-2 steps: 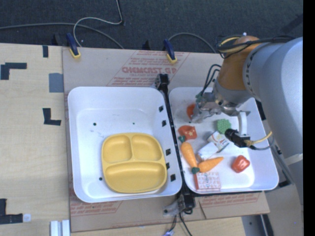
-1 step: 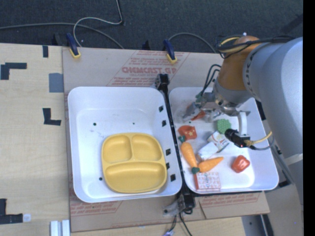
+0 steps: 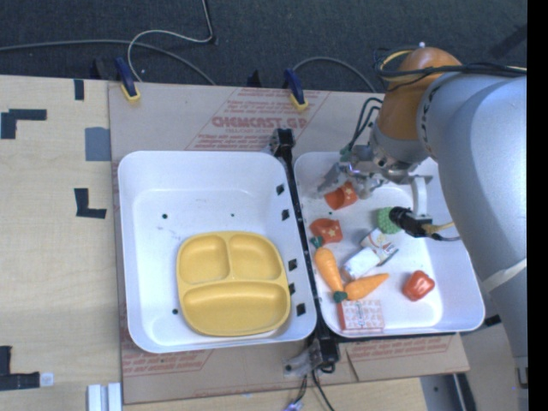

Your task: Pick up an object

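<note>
1. Arm: grey, orange band above the wrist, comes in from the right and covers the right bin's far right corner and much of its right edge.
2. Left bin: white, shallow. Wide bare floor along its far edge and left edge.
3. Right bin: white, touches the left bin along the shared middle wall (black clips on that wall). Bare floor mostly along the near right edge.
4. Yellow divided plate: three compartments, sits in the left bin's near half, close to the near edge and the middle wall.
5. Gripper: over the right bin's far edge, just inside the rim, fingers spread; a red piece sits right at the tips, cannot tell if pinched or just touched.
6. Two carrots: one lying close by the middle wall, the other touching it at the green ends, mid-bin.
7. Red-and-white box: at the near edge, just beside the carrots.
8. White packet: bin centre, tilted.
9. Red pepper: towards the near right corner, apart from the rest.
10. Small red block: near the middle wall, between gripper and carrots.
11. Green item: towards the right edge, partly under a black cable (shape unclear).
</note>
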`<state>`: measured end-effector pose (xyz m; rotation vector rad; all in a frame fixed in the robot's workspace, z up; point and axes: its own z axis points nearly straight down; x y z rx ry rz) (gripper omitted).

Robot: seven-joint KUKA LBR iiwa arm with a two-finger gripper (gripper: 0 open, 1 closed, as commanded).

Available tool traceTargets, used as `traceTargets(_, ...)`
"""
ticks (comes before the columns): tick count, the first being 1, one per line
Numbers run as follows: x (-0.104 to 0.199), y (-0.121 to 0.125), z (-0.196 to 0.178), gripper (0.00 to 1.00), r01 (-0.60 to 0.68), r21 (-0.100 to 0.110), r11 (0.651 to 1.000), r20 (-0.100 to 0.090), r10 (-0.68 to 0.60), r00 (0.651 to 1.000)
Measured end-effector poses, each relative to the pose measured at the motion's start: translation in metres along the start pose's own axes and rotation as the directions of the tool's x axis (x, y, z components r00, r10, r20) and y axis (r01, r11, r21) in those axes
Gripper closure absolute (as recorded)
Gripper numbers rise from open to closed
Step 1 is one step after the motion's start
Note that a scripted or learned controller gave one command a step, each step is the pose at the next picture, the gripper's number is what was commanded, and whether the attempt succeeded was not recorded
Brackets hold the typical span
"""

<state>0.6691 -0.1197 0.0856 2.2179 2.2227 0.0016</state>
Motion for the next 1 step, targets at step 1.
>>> traceTargets(1,0.0002,-0.0001,-0.0097,1.0,0.002,0.001,1.0,0.001,-0.002,1.0)
